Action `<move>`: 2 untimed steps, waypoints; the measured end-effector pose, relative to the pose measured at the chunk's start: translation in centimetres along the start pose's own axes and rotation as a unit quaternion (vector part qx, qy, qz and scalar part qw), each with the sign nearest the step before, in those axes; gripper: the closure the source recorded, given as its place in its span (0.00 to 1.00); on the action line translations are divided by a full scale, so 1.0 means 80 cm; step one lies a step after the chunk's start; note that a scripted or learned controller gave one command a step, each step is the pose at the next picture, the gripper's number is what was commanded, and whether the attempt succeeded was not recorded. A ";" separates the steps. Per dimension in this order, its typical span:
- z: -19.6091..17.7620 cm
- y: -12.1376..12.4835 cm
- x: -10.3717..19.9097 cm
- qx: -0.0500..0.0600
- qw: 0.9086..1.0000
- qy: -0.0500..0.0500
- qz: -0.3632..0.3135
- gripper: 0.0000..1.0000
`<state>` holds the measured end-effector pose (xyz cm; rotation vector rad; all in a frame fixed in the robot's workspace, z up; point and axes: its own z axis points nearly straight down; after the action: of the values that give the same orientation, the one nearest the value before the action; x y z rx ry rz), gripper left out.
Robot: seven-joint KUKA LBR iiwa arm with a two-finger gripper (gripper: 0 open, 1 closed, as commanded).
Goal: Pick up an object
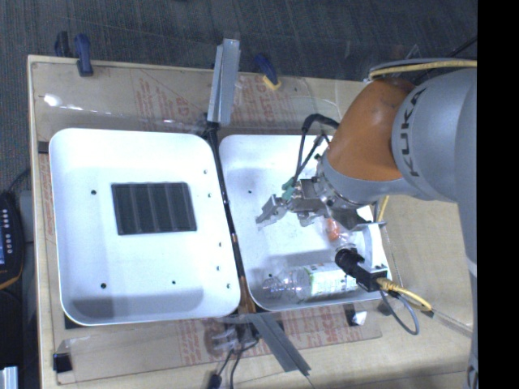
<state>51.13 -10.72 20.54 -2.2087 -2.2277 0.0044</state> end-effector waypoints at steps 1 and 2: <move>0.026 -0.044 -0.083 -0.002 0.999 -0.001 -0.039 0.00; 0.010 0.008 -0.129 -0.003 0.999 -0.001 -0.040 0.00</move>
<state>51.84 -21.00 19.69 -2.1209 -2.3180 0.0000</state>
